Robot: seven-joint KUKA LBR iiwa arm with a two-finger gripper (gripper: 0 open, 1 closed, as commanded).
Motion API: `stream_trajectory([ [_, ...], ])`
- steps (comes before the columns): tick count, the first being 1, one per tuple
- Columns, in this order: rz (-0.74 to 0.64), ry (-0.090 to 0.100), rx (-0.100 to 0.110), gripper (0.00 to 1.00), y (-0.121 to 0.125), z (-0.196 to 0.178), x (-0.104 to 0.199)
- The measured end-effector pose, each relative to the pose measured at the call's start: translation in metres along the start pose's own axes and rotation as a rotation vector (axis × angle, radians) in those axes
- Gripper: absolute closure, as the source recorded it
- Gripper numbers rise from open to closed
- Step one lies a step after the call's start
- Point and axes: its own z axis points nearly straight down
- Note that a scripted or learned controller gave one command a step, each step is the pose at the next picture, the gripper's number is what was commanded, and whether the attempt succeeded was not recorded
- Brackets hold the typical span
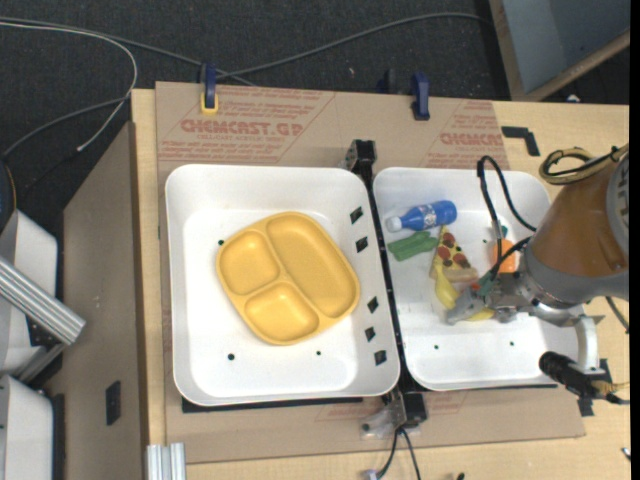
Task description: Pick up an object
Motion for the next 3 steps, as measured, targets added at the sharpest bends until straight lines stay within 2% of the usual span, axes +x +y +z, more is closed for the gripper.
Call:
stream_trajectory([
  [1,0.001,0.000,-0.004,1.00,0.001,-0.012,0.000],
  [3,-0.001,-0.005,-0.009,1.00,0.006,-0.123,-0.017],
])
